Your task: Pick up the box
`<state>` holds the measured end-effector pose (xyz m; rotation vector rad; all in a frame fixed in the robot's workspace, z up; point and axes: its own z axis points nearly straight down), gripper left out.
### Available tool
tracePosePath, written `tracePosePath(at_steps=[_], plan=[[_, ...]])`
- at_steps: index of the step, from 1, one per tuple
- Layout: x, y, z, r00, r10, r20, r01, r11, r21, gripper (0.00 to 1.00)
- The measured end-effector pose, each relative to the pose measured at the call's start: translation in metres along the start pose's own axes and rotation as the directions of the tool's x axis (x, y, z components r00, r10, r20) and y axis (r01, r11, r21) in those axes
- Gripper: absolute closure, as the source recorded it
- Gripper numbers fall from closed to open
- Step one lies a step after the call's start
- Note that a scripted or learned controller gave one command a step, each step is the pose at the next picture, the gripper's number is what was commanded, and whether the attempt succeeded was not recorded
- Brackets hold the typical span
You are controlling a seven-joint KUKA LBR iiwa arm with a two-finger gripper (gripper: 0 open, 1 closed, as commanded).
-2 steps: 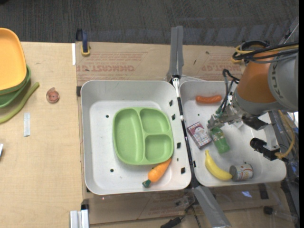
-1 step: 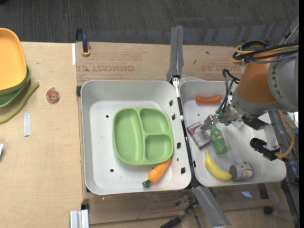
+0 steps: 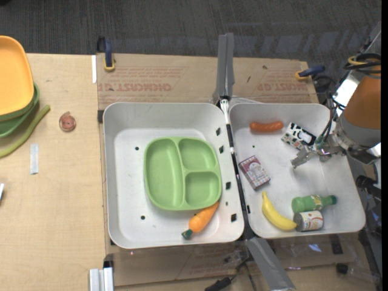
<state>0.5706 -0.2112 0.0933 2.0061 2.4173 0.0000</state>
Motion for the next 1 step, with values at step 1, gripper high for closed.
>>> tracePosePath(at_steps=[1], plan=[[0.1156, -0.0112, -0.0073, 1.0, 0.027, -0.001, -0.027, 1.0, -0.001, 0.0]])
